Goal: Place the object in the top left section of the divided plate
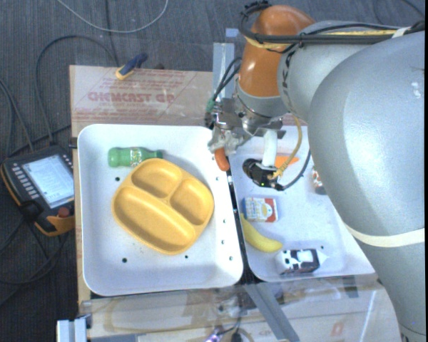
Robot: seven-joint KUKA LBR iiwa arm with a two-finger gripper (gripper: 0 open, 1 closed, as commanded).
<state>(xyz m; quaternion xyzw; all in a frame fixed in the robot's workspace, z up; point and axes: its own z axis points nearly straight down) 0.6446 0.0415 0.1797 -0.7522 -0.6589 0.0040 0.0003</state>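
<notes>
The yellow divided plate (163,204) lies tilted in the left bin (100,262), with two small sections at its upper side and one long section below. My gripper (220,145) hangs over the wall between the two bins, just right of the plate's upper corner. A small orange-red object (222,160) shows directly under the gripper's tip, at the bin wall. The gripper body hides how it meets that object.
A green bottle (133,155) lies in the left bin just above the plate. The right bin (335,251) holds a banana (260,239), a small carton (260,209), a black-and-white item (299,261) and an orange piece (285,162). The arm covers the right side.
</notes>
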